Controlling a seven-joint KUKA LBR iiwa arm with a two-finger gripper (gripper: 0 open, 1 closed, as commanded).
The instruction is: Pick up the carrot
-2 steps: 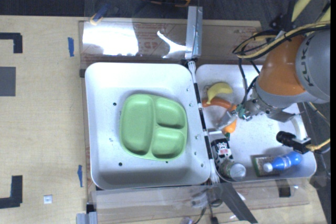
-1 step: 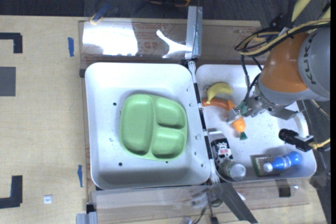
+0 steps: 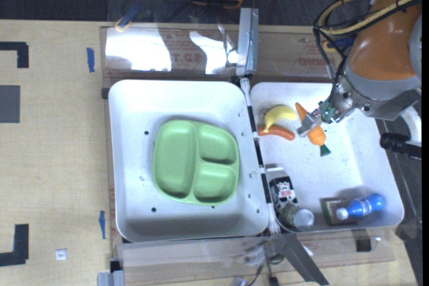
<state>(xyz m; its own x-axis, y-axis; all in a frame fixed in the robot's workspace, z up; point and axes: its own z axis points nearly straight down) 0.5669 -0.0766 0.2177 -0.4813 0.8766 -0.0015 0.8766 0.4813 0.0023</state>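
The camera looks down on a bench (image 3: 53, 144) made of light wood. Two white bins sit on it side by side.

The left bin (image 3: 127, 104) has a green plate (image 3: 196, 161) in it. The plate has three parts and lies flat near the middle of the bin.

The right bin (image 3: 362, 164) has more things in it. A yellow banana (image 3: 278, 115) lies near the top left corner. A small red-orange thing (image 3: 278, 133) lies just below the banana and touches it. I cannot tell what it is. A small box (image 3: 281, 188) lies by the left wall, lower down. A round can (image 3: 299, 217) sits just below the box, in the bottom left corner. A bottle (image 3: 355, 207) with a blue cap lies on its side near the bottom right corner.

The big grey and orange arm (image 3: 385, 53) comes in from the right, over the top of the right bin. Its gripper (image 3: 311, 125) is just to the right of the banana. The carrot (image 3: 318, 137) is right there at the gripper. It lies at a slant, with its thin orange tip up and left and its green end down and right. The grey fingers (image 3: 310, 127) cross the middle of the carrot and are closed on it, so orange sticks out on both sides. I cannot tell if the carrot is off the floor of the bin.
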